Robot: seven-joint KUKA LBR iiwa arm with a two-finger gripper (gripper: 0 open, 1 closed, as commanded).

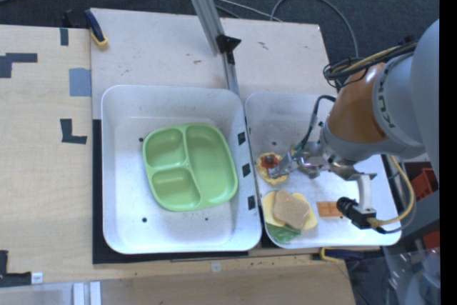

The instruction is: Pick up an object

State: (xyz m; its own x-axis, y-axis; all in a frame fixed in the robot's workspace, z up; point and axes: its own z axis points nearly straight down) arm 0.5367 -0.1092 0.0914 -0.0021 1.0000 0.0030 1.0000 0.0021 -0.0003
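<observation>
My gripper reaches into the right bin from the right, low over its left half. Its tips are at a small red and yellow toy food piece lying near the bin's left wall. A toy sandwich with bread, cheese and lettuce lies just below, at the bin's front. A small orange block rests to the sandwich's right. The grey arm with its orange band covers the bin's right part.
The left bin holds a green divided plate. A metal pole slants in from the top towards the seam between the bins. Black cables lie behind the bench, and a blue and yellow clamp sits at the back left.
</observation>
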